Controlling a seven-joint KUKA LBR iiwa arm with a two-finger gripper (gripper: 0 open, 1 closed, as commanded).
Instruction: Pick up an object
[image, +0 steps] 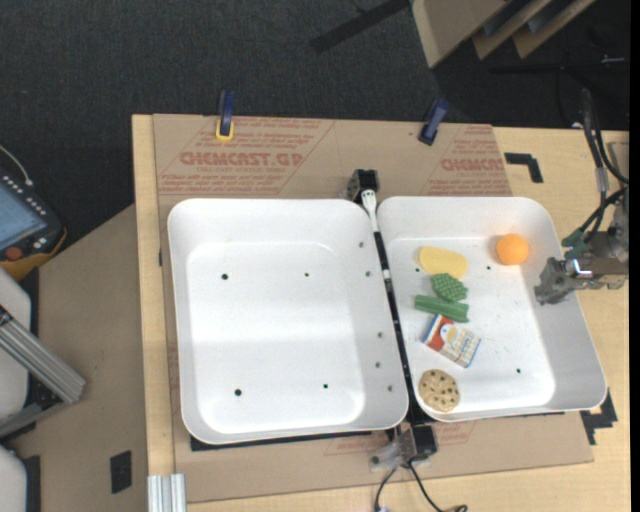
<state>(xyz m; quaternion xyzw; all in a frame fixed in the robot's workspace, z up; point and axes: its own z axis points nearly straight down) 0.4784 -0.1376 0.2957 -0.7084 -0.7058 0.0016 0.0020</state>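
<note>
The right bin (530, 385) holds several small objects. An orange ball (512, 249) lies near its far right corner. A yellow flat piece (442, 261) sits left of the ball, with a green ridged piece (446, 297) just below it. A small red, white and blue box (451, 339) lies in the middle, and a round cookie (438, 389) rests near the front edge. My gripper (553, 281) hangs at the bin's right rim, right of and below the ball, with nothing seen in it.
The left bin (200, 380) stands beside the right one on a cardboard sheet (300, 150). Two blue clamps (226, 112) (433, 122) pin the sheet's far edge. A black bracket (364, 186) joins the bins at the back, with cables at the front (405, 450).
</note>
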